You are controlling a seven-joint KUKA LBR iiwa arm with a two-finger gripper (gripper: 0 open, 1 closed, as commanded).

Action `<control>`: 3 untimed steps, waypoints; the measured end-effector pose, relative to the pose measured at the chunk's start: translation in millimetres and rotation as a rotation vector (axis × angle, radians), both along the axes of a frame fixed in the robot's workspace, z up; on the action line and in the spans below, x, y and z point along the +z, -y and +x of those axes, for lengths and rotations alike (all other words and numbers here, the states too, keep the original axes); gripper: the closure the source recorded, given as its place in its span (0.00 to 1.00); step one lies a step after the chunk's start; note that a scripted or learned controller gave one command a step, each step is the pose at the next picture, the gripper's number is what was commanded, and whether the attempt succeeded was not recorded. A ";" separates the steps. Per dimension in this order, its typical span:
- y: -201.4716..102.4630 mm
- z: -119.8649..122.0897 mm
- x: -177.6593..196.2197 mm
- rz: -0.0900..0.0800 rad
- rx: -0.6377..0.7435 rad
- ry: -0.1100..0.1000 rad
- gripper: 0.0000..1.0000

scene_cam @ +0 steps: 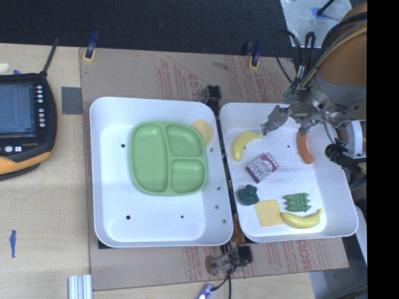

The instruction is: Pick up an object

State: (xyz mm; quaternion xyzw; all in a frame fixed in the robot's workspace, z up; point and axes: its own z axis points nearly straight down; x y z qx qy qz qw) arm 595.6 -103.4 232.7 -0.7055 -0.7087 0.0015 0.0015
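The right bin (333, 185) holds several toy foods: a small yellow banana (245, 143), an orange sausage (305, 148), a maroon packet (262, 166), a dark green broccoli (248, 195), a yellow cheese square (268, 212), a green pea pod (297, 201) and a larger banana (302, 219). My gripper (288, 124) hangs over the bin's far part, open, with nothing between its fingers. One fingertip (272, 123) is near the small banana, the other (304, 127) just above the sausage.
The left bin (112, 198) carries a green divided plate (168, 157) with a pale yellow piece (202, 129) at its far right corner. A teach pendant (22, 120) lies at the far left of the bench. Cables hang above the wrist.
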 end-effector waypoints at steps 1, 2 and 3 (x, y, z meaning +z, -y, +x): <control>-8.8 2.4 -74.6 -0.002 0.001 -0.002 0.00; 0.2 -18.3 -139.0 -0.004 0.000 0.006 0.00; -4.7 35.4 -140.6 0.000 -0.001 0.002 0.00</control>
